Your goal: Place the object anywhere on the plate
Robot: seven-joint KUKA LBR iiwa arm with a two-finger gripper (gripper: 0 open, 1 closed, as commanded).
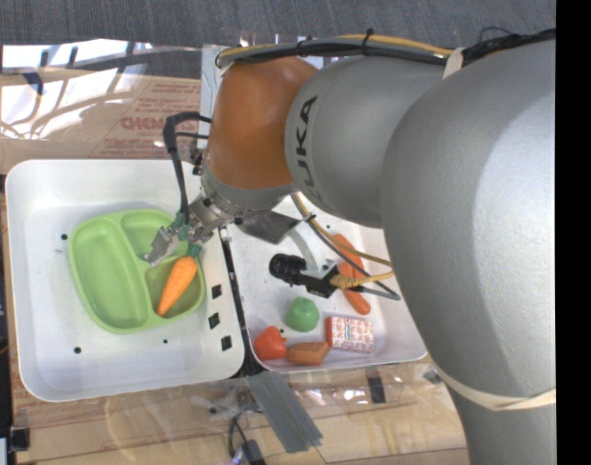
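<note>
The gripper (174, 248) is seen over the 3 o'clock edge of the plate (107, 279), fingers (158, 250) spread, nothing pinched between them. One grey arm (421, 163) is counted, coming in from 3 o'clock.

Two white bins are counted: the left bin (29, 260) and the right bin (397, 342), set side by side.

One green plate with divided compartments is counted, lying in the left bin. One carrot (177, 286) is counted on it, in the compartment at the plate's 4 o'clock side. Its long axis is run from 1 o'clock to 7 o'clock, with the thick end at 1 o'clock just beside the gripper and the narrow tip pointed to 7 o'clock. It is laid flat on the plate.

In the right bin five things are counted: one second carrot (351, 271), one green ball (301, 314), one red tomato (269, 343), one brown sausage-shaped piece (308, 354) and one small carton (351, 334). The tomato and the brown piece are seen touching, at that bin's 6 o'clock rim.
</note>
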